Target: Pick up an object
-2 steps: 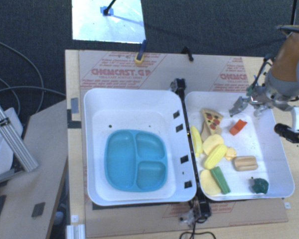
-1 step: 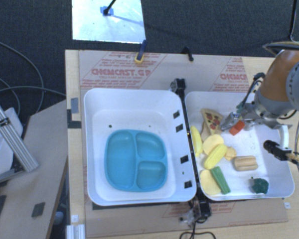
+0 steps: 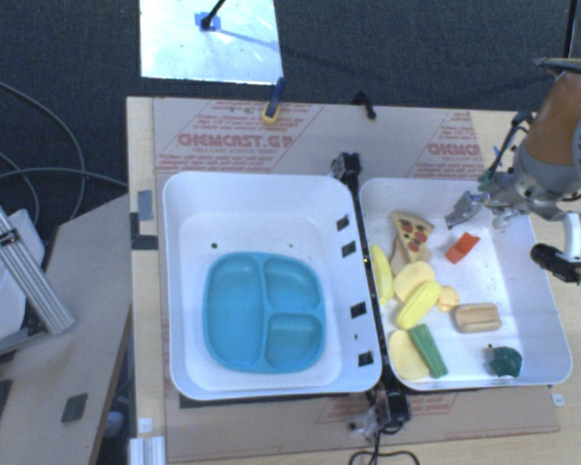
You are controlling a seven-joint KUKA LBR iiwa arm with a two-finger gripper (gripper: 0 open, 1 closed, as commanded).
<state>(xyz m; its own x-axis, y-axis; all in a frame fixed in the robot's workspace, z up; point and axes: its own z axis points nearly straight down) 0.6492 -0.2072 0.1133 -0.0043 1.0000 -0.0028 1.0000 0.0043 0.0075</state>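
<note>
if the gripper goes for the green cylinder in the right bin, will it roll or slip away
The green cylinder looks like smooth plastic toy food, so probably stiff, light and a bit slippery. Its round body could roll sideways if nudged, though the pale yellow piece touching it may check that. It lies flat, so tipping seems unlikely.

A blue divided plate [image 3: 264,312] lies in the left bin [image 3: 189,201].

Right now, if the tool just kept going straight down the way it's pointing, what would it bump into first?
Probably the orange toy piece. The tool hangs over the right bin, aimed down, and that piece lies just below it. Height is hard to judge from above, so it might meet the bin's bare floor beside it instead.
</note>
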